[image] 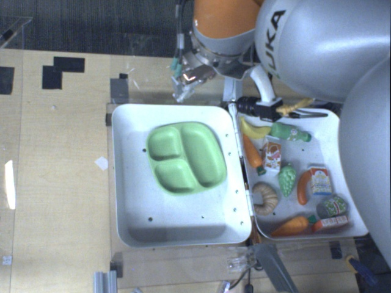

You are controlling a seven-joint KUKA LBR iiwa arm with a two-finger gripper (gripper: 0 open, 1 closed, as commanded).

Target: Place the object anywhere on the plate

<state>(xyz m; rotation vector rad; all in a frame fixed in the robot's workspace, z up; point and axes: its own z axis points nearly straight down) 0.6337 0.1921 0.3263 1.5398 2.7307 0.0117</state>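
Plate (186, 157) green, in left bin (131, 224); gripper (183, 84) above bin's far edge.

Readable in black capitals on the grey arm housing (317, 35), just right of the orange band (223, 5): "KA", running upward, tail end of the maker's name, earlier letters hidden past the curve. Printed packaging on the small carton (273, 155) and the red-and-white pouch (317, 182) below the arm housing in the right bin (351, 224), lettering too small to make out. Nothing else legible.
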